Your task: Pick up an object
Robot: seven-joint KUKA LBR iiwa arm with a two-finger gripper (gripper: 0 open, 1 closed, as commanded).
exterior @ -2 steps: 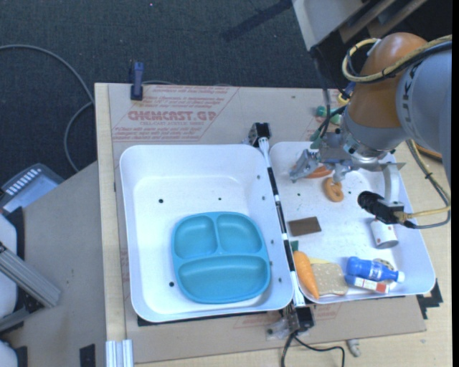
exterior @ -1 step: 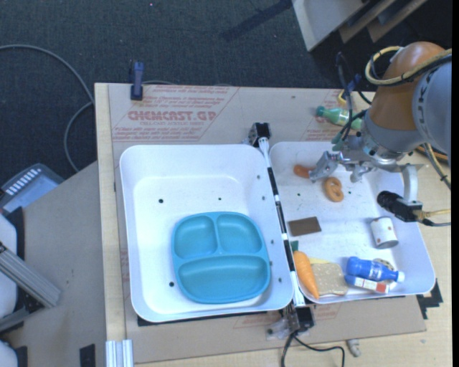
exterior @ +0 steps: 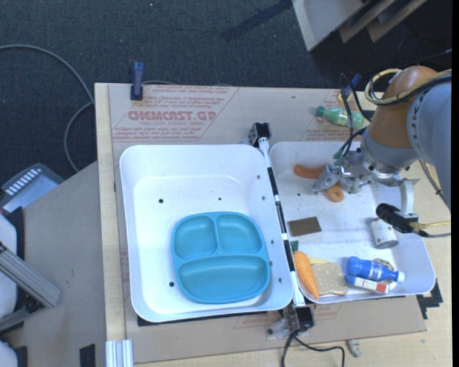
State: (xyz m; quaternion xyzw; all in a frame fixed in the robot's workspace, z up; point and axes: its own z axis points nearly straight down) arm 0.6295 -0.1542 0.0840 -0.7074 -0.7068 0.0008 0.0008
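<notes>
— Where is the claw (exterior: 334, 180) positioned?
— Low in the right bin (exterior: 423, 251), over a small orange piece (exterior: 334, 193) beside the sausage (exterior: 309, 171); its closure cannot be told.

We are looking down on a dark, speckled carpet floor (exterior: 64, 36) that is filling the twelve and nine o'clock parts of the scene. A thin pale cable (exterior: 69, 129) is looping across it at ten o'clock. The bench top (exterior: 179, 115) is showing as tan board with red printed lettering. At one o'clock a light piece of furniture (exterior: 344, 21) is jutting in, perhaps a cabinet or shelf. At eight o'clock a grey panel (exterior: 57, 215) is lying beside the bench. Even light is falling over everything.
</notes>
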